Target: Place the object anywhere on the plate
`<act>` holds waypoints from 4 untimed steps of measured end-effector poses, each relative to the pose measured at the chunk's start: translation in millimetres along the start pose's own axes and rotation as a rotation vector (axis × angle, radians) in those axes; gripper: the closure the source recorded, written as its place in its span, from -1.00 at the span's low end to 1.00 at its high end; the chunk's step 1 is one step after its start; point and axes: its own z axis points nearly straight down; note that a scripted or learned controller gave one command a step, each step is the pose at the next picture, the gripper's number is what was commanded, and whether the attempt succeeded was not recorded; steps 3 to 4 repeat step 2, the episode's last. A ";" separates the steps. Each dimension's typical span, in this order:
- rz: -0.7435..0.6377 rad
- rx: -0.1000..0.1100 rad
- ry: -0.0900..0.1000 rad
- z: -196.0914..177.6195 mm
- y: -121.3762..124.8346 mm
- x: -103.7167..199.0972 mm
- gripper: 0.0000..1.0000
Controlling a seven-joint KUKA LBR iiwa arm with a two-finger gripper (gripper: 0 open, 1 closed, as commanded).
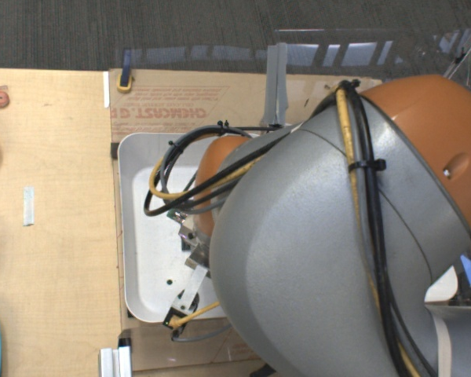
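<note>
One white bin (137, 234) is crowded by the grey arm (322, 242); gripper (190, 246) state cannot be told; "CHEMCAST" is printed on cardboard (173, 104).

Robotics lab: industrial arm (345, 234) with cable looms (180, 171) over a wooden counter (55, 171), white bin (141, 234), grey carpet floor (180, 14).
</note>
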 end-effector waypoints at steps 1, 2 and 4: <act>-0.349 -0.002 0.001 -51.1 36.9 48.2 1.00; -0.349 -0.002 0.001 -50.9 37.1 48.0 -1.00; -0.349 -0.002 0.001 -50.9 37.1 48.0 -1.00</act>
